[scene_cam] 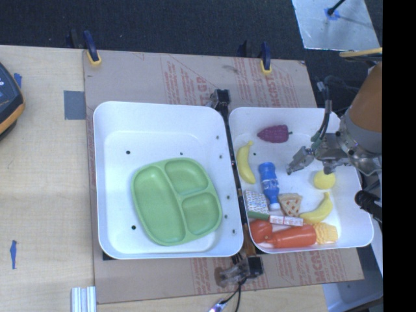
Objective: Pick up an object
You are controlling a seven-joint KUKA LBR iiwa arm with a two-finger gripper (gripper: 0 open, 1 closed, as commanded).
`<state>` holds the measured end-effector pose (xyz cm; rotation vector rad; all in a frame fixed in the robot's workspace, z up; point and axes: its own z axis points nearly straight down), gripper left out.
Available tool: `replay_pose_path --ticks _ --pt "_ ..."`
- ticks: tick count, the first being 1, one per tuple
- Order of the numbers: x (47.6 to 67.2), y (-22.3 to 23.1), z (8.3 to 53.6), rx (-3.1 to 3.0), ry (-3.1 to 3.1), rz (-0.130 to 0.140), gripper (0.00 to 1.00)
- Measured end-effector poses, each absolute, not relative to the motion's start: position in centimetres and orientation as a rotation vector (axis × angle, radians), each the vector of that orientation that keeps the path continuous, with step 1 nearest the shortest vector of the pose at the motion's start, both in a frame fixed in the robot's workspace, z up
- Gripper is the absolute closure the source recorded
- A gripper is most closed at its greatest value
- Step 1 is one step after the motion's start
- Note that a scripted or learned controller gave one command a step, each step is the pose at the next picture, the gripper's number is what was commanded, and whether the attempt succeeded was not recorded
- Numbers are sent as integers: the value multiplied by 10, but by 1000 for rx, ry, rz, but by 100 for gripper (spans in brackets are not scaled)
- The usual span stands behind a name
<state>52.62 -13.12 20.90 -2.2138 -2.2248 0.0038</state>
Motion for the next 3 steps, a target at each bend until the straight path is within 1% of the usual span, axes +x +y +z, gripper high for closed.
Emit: replay_pose_path --ticks 1,2,3 --pt "569 -125 91 -2211 -2225 8 0" --pt "570 -126 102 -2208 -2230 9 100" --pt "595 -48 194 -2213 -2229 -3 100"
